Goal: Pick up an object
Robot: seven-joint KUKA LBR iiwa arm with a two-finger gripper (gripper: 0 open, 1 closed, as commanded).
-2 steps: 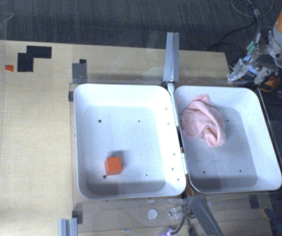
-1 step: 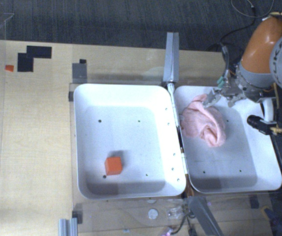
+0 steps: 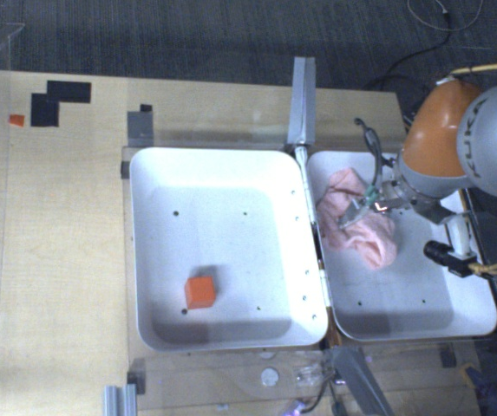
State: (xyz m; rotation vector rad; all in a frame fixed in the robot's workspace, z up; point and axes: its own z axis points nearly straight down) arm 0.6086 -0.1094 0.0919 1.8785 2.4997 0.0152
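Note:
A crumpled pink cloth lies in the right bin, near its upper left. My gripper hangs right over the cloth, its tips down against the folds at the cloth's middle. The grey arm with its orange band reaches in from the right. A small orange block rests in the left bin, toward its lower left, far from the gripper.
A metal divider post stands between the bins at the back. Black and orange markers sit on the wooden bench at the far left. A cable and a black connector hang by the right bin's right side.

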